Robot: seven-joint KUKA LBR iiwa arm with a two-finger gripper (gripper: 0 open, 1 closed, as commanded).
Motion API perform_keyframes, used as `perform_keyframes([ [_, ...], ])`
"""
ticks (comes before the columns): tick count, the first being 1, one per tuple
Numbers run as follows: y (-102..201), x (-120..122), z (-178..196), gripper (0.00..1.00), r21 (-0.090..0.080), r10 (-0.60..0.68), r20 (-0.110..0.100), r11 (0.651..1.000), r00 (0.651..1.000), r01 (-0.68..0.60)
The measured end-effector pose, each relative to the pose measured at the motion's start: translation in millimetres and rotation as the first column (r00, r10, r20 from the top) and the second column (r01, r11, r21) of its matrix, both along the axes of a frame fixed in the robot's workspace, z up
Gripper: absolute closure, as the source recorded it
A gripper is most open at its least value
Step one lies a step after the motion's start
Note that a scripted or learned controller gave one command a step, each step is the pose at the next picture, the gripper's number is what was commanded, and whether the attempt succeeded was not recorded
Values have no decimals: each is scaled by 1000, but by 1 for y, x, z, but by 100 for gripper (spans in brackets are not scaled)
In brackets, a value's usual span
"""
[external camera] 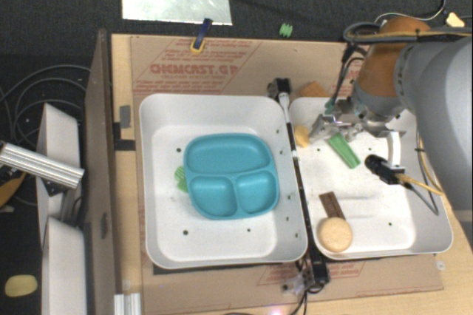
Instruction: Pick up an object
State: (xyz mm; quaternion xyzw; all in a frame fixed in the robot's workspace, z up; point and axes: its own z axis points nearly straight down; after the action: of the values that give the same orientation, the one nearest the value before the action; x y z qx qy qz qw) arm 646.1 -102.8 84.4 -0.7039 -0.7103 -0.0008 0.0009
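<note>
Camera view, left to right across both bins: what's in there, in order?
Small green piece at the tray's left edge → blue divided tray → yellow piece → green stick. The brown block and round tan item overlap the stick's span, so they are left out.

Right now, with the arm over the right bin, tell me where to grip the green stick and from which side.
Grip the green stick across its narrow width near the middle, coming down from above. It lies flat in the right bin, slanted from upper left to lower right, with both long sides free. Its upper end is by the gripper, so little travel seems needed.
</note>
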Motion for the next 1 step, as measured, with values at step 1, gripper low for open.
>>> perform_keyframes([
  [1,-4,2,12,100,-3,-1,5,1000,1000,1],
])
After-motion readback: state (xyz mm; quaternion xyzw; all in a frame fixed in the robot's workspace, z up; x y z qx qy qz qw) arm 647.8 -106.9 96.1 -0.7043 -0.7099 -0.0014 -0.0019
